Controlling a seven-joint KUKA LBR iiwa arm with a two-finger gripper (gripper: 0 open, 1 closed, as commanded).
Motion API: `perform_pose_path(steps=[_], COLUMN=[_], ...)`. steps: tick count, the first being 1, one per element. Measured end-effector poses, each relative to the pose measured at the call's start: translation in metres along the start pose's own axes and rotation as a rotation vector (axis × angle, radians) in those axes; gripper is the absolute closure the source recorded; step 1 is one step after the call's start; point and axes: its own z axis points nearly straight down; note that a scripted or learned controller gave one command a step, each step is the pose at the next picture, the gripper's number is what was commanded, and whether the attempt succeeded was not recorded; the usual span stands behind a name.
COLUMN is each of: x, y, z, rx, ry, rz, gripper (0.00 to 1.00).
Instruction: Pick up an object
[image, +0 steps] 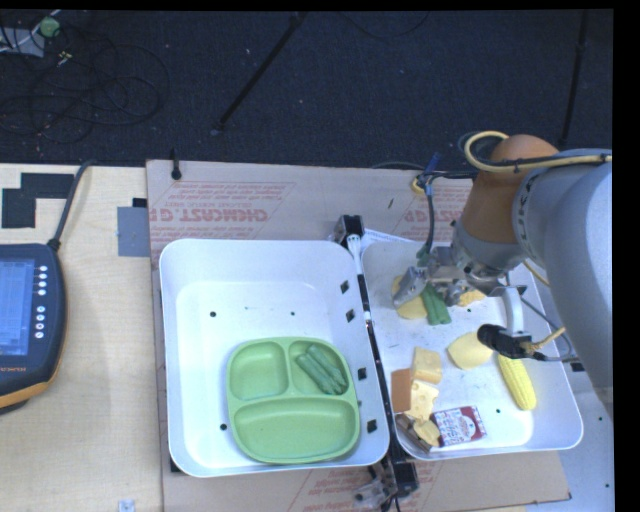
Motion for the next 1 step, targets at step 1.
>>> perform_pose_path(steps=[1], x=[-0.0146], y=[0.0001], z=[-0.0004], rx=[-0.001], ry=[0.0], rz=[0.0], gripper=[0.0])
